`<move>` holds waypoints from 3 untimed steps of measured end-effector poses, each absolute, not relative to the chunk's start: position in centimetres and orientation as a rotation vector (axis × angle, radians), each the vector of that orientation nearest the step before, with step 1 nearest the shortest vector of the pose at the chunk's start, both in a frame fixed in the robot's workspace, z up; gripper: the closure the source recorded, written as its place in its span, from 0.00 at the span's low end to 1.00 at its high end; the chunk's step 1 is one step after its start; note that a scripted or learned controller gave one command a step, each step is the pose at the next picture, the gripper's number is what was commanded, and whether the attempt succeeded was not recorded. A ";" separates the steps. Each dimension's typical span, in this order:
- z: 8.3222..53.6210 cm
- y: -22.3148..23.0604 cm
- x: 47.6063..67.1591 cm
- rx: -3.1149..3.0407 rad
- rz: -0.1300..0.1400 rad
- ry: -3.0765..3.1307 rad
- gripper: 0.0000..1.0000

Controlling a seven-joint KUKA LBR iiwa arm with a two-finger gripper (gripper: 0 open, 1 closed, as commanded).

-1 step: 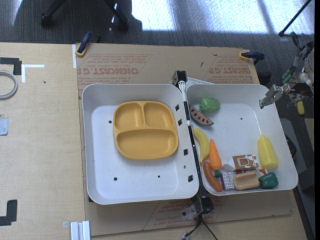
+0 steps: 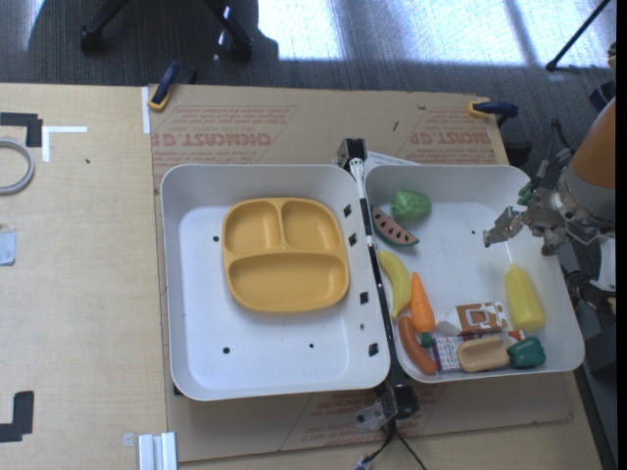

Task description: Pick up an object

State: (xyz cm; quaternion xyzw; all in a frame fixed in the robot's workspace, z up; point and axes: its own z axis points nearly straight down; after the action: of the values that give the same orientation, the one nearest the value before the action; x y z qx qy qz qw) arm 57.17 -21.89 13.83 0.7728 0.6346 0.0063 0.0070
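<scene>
A gripper (image 2: 509, 225) hovers over the right bin (image 2: 460, 189), at three o'clock; whether its jaws are released or clenched cannot be told. A yellow bottle (image 2: 524, 300) lies just below, at five o'clock. A plate (image 2: 285, 254) fills the left bin (image 2: 196, 360).

We see our arm (image 2: 596, 164) reaching in from the right, gripper (image 2: 509, 225) pointing left, tilted slightly downward.

Counter (image 2: 88, 292) tan, cardboard sheet (image 2: 323, 130) with mirrored red lettering across upper centre. Yellow-blue clamps at upper left (image 2: 163, 84) and upper right (image 2: 493, 110) of the sheet. Chair base (image 2: 167, 3) on carpet, top left of frame.
</scene>
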 end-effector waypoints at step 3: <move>10.7 -19.5 48.6 2.299 0.021 2.103 1.00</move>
State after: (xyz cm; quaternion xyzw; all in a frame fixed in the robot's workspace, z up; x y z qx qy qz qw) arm 48.64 -19.54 10.65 0.7377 0.6750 0.0068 0.0128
